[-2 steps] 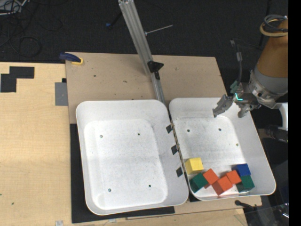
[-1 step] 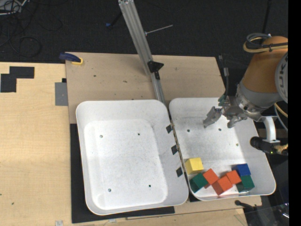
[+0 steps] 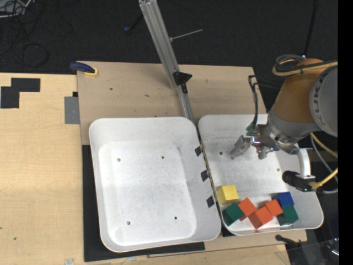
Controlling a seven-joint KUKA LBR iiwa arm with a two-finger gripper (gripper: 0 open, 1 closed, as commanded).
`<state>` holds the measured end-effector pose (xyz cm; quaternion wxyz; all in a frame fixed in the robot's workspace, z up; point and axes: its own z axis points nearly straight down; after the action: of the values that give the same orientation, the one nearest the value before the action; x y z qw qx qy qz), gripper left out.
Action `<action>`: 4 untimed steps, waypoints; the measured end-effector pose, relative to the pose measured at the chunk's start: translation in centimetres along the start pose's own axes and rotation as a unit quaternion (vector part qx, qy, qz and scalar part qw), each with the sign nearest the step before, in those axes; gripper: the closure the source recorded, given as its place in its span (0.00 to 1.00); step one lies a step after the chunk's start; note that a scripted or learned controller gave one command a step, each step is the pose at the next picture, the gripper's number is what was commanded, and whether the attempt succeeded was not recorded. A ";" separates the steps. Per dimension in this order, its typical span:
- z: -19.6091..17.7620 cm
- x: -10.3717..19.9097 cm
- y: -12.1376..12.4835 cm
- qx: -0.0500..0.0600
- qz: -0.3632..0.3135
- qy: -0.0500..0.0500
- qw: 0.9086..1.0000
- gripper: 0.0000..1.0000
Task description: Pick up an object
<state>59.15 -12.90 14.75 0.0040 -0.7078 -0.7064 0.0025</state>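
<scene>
Grey fingers of your gripper (image 3: 249, 147) stand apart with nothing between them, over the bare far floor of the right bin (image 3: 231, 127). Your blocks sit well nearer: the yellow block (image 3: 228, 193), then an orange block (image 3: 247, 206) just right of it.

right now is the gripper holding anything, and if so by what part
Nothing is held. The gripper hangs open over bare floor of the right bin, apart from the blocks at the bin's near edge.
</scene>
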 end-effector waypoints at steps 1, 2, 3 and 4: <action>5.4 0.1 -0.1 0.000 0.001 0.000 1.000 0.00; 4.1 -0.1 -0.1 -0.002 0.005 0.000 1.000 1.00; -1.9 -0.3 -0.7 -0.006 0.004 -0.001 1.000 1.00; -7.2 -0.5 -0.7 -0.006 -0.001 -0.001 1.000 1.00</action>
<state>58.55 -13.37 21.97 -0.0014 -0.7070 -0.7072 -0.0011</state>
